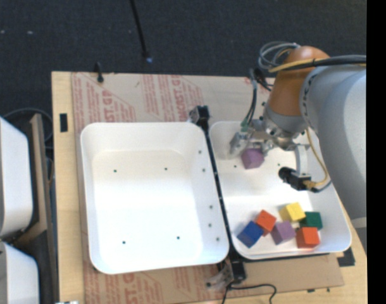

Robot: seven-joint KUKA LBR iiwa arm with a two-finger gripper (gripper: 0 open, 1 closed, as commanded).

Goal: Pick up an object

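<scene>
White plastic made up the left bin, which sat on the cardboard-covered bench with nothing but a few small dark dots on its floor. A dark divider strip ran along the seam where it met the right bin.

In the near part of the right bin lay a loose cluster of blocks: a blue block at the left, an orange block just behind it, a pale purple block beside that, then a yellow block, a green block and a red-orange block, most touching or nearly touching one another.

Well apart from that cluster, toward the far side of the same bin, a purple block sat directly beneath the gripper. The block appeared to be between or just below the fingertips, but whether it was clasped or merely under them could not be told from this angle. The grey arm with its orange band reached in over the bin's far right corner.

The step in hand looked like the grasp itself, or the moment just before lifting. The next move probably called for a firm closure on the purple block and a straight upward lift, clear of the bin wall close behind.
</scene>
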